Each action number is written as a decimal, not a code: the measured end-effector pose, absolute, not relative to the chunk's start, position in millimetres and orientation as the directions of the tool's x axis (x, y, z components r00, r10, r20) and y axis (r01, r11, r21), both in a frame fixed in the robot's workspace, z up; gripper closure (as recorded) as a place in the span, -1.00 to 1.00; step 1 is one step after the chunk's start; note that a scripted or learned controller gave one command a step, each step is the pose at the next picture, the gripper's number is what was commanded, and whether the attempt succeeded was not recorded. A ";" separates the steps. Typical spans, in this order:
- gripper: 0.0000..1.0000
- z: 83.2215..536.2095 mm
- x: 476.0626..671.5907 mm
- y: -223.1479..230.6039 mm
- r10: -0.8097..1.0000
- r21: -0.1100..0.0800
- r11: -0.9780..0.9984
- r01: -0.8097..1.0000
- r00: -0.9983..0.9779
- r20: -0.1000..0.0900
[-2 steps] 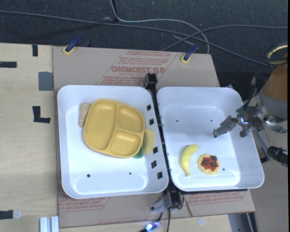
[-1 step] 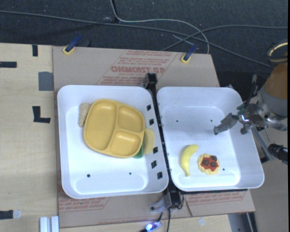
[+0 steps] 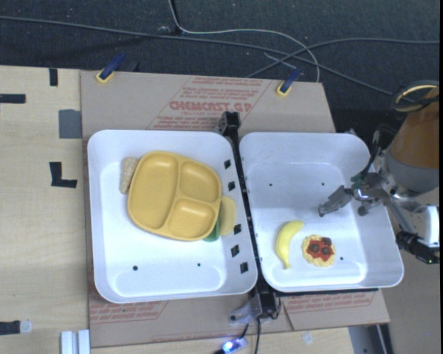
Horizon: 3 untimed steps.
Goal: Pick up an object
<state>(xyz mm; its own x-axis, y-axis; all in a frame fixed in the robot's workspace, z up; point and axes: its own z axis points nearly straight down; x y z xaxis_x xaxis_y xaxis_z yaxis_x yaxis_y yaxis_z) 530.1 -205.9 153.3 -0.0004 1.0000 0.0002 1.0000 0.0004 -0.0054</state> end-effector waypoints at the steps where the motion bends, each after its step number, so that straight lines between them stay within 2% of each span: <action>1: -1.00 107.8 529.8 -210.9 1.000 -0.006 0.001 1.000 -0.001 0.000; 2: -1.00 84.5 530.3 -210.6 1.000 -0.001 0.002 1.000 -0.002 -0.002; 3: 1.00 96.8 531.4 -211.4 1.000 0.004 0.002 1.000 -0.002 -0.005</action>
